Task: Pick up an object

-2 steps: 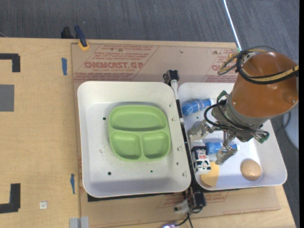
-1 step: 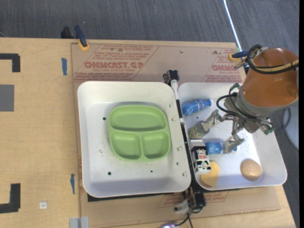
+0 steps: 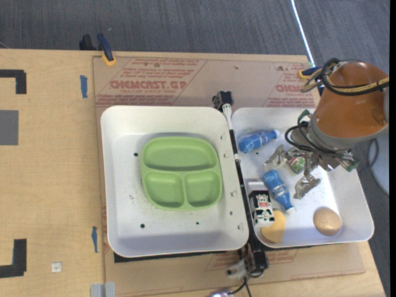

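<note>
In the right bin my gripper hangs low under the orange-banded wrist. It is open, with its metal fingers spread and nothing held between them. A blue bottle lies just to the front left of the fingers, close to them. A second blue bottle lies toward the bin's back left. A tan egg-shaped object rests in the front right corner. A yellow object and a small black-and-white carton sit at the front left.
The left bin holds a green divided plate. A ridge between the bins separates them. Cardboard sheeting lies under both, and clamps sit at its back corners.
</note>
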Motion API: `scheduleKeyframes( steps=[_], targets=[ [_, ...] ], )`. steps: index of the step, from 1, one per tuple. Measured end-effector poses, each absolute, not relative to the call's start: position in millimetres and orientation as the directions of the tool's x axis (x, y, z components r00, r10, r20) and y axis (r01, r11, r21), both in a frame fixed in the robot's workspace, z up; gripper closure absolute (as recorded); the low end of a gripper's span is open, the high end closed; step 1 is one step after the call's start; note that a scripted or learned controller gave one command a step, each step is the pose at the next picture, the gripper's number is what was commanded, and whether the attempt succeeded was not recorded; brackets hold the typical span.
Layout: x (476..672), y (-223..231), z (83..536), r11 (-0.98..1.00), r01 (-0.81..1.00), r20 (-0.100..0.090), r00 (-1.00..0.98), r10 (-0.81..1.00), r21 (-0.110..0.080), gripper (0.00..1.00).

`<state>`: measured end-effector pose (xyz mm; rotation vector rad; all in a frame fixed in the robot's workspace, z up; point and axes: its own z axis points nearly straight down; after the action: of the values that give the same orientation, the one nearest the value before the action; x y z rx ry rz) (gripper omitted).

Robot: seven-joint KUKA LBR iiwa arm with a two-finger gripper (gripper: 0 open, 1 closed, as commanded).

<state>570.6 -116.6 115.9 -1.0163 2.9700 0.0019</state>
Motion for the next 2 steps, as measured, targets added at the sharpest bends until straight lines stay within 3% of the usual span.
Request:
scheduleKeyframes(
  steps=[1, 2],
  targets=[
    [538.2, -97.5, 86.4, 0.675, -0.737, -0.004, -0.675, -0.737, -0.003, 0.0],
    [540.6, -96.6, 98.1, 0.678, -0.735, -0.011, -0.678, -0.735, -0.007, 1.0]
  ],
)
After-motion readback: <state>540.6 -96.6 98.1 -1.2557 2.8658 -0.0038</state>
